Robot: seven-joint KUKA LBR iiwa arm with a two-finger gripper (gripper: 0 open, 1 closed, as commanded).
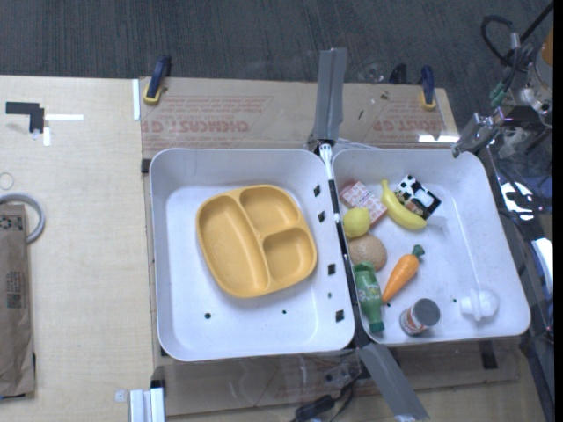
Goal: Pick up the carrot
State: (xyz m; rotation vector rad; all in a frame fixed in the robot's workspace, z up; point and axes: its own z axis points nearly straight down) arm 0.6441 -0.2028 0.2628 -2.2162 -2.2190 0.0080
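Counter (70, 236): light wood. It holds two white bins side by side.
Cardboard sheet (220, 112): brown, lying under the back of the bins. It has red writing that is upside down and too blurry to read.
Left bin (158, 262): a yellow plate (257, 238) with three parts lies in it.
Right bin (506, 262): full of toy food, mostly on its left side.
Paper bag (13, 297): brown, at the far left edge of the counter. It has small dark print I cannot read.
Arm (528, 69): at the top right corner, outside the right bin.
Gripper (475, 137): over the back right corner of the right bin, well apart from the carrot. I cannot tell how wide it is.
Green bottle (369, 295): lies along the left wall of the right bin, just left of the carrot.
Banana (402, 207): yellow, behind the carrot, beside a black and white thing (416, 193).
Carrot (402, 273): orange, in the middle of the right bin. It lies tilted, green top toward the back right.
Brown lump (369, 253): round, just left of the carrot's top half.
Lemon (356, 221): yellow, behind the brown lump, touching a pink packet (363, 196).
Can (422, 316): just in front of the carrot's tip, near the front wall.
White thing (479, 304): small, at the front right of the right bin.
Blue clamps (158, 77): they grip the back edge of the cardboard sheet.
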